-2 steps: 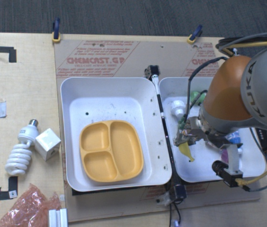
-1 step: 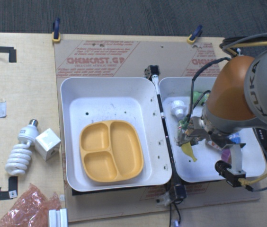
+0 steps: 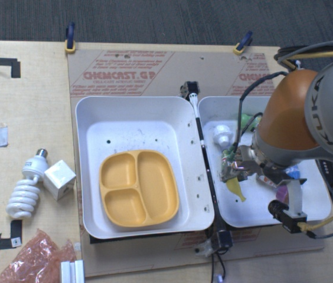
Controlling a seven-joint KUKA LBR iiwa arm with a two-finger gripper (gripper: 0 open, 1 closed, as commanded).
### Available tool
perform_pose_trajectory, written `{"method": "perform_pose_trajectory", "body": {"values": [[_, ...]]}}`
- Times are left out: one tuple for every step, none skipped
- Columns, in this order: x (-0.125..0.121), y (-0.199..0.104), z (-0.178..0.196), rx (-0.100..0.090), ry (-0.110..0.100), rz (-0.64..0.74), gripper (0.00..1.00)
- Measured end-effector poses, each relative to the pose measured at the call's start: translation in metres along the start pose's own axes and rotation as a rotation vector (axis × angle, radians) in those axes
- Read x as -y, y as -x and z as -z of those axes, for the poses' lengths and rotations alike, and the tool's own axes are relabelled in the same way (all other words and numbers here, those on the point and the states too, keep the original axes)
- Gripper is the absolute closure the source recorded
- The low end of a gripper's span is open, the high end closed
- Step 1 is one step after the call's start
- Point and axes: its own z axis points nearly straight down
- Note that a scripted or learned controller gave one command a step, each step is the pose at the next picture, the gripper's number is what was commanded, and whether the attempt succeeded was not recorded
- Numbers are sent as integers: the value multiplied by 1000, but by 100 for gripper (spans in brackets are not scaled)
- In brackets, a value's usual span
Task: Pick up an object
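Note:
My gripper (image 3: 235,166) is low in the right bin (image 3: 246,217), near its left wall, under the orange wrist band (image 3: 284,117). Just below it lies a yellow pointed piece (image 3: 236,189). A white rounded object (image 3: 222,135) rests a little above it, and a green item (image 3: 248,121) lies farther back. The arm partly covers a blue thing (image 3: 293,173) and a magenta thing (image 3: 282,192) on the right. Clutter and the wrist hide what is at the gripper's tip.
The left bin (image 3: 90,158) holds a yellow divided plate (image 3: 138,187). On the bench to the left lie a spiral light bulb (image 3: 26,187), a white cube (image 3: 59,178) and a red mesh bag (image 3: 39,255). Cables trail along the right bin's front edge.

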Motion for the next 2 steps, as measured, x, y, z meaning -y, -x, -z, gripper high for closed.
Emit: {"method": "perform_pose_trajectory", "body": {"values": [[0, -12, 0, 0, 1, 3, 100], [-12, -19, 0, 0, -1, 2, 100]]}}
